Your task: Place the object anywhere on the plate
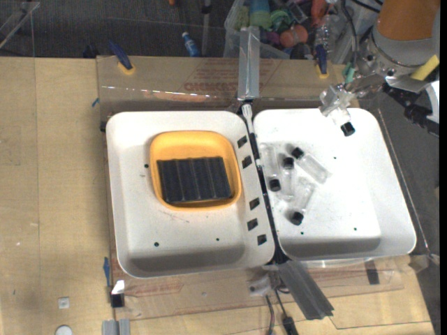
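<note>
On the bench, we see the left bin holding an orange plate with a dark ribbed block. In the right bin lie small clear bottles with black caps, likely light, stiff and slippery, best pinched across the body. The end effector grips one bottle at the bin's far edge.

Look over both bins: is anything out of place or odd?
Yes. A dark ridged slab already lies on the yellow plate in the left bin, while clear bottles lie toppled in the right bin.
</note>
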`<state>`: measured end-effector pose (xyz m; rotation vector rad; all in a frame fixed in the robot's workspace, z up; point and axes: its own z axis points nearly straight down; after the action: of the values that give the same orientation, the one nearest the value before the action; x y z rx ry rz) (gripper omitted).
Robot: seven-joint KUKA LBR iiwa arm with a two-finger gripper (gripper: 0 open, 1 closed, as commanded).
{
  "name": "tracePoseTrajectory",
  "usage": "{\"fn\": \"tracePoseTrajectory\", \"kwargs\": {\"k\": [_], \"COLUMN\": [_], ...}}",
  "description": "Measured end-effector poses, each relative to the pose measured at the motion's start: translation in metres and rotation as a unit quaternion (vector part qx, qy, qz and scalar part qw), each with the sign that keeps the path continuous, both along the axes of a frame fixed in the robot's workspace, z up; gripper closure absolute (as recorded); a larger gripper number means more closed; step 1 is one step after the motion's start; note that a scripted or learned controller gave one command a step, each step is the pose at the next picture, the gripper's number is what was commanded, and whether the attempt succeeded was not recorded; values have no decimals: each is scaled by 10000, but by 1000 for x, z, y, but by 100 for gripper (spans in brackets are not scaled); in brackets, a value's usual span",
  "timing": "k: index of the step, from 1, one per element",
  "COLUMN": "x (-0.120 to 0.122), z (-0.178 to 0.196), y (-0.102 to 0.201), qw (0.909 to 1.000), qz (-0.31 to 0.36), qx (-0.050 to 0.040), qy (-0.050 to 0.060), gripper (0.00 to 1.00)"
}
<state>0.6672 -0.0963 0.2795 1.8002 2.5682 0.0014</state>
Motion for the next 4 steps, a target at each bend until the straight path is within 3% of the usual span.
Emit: {"fn": "tracePoseTrajectory", "kwargs": {"k": [2, 3, 4], "x": [0, 0, 0], "z": [-2, 19, 34], "y": [4, -20, -43], "qw": [9982, 9983, 9926], "qz": [600, 586, 1218], "qx": [3, 2, -5], "qy": [22, -2, -6], "gripper": [100, 100, 100]}}
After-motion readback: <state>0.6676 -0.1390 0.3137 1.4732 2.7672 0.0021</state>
